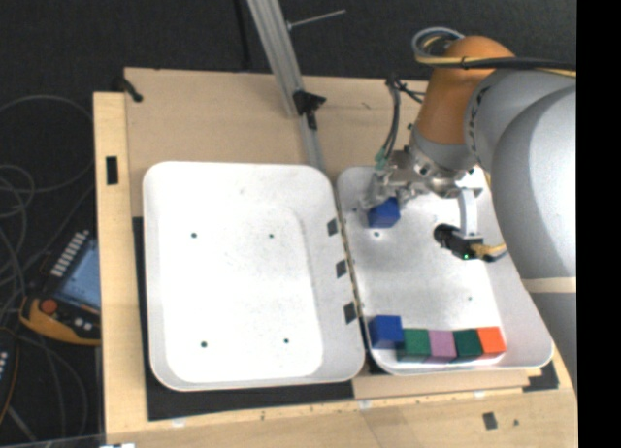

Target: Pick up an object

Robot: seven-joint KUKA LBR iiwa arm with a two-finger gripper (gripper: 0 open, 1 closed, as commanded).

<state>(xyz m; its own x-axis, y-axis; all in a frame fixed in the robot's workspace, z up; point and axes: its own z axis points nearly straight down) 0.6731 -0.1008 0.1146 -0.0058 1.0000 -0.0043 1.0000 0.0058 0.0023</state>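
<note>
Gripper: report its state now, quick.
Gripper: shut on the blue block, held above the right bin.

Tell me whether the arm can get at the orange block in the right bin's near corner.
Probably yes: the orange block lies uncovered from above, though the bin wall and green block crowd its sides.

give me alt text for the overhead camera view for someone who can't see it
A grey robot arm with an orange band reaches from the right over the right white bin, its gripper at a blue block. Five blocks, blue, green, purple, green and orange, line that bin's near edge; the left white bin sits alongside.
</note>
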